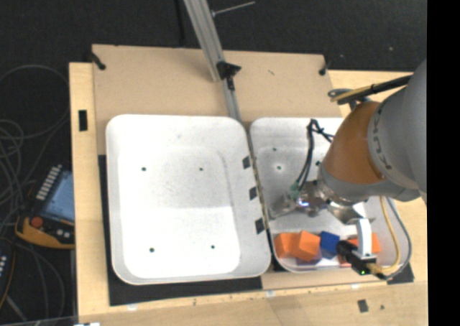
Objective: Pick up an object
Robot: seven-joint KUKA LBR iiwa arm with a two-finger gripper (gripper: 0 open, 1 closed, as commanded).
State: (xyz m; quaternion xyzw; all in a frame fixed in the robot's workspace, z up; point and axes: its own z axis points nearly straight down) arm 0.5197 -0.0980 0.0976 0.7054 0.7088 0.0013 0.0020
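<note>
An orange block (pixel 298 245) lies at the near end of the right bin (pixel 277 146), with a blue block (pixel 330 242) touching its right side. A bit of another orange thing (pixel 374 243) shows further right, partly hidden by the wrist. The gripper (pixel 296 203) hangs low over the middle of the right bin, just beyond the orange block and close to the bin's left wall. The grey arm with its orange band (pixel 356 152) covers the bin's right half. Nothing is seen held.
The left bin (pixel 176 195) lies beside the right one, its wall touching. A slanted metal rail (pixel 205 26) runs from the top of the view down to the gap between the bins. Cables and a handheld device (pixel 50 206) lie off the bench at left.
</note>
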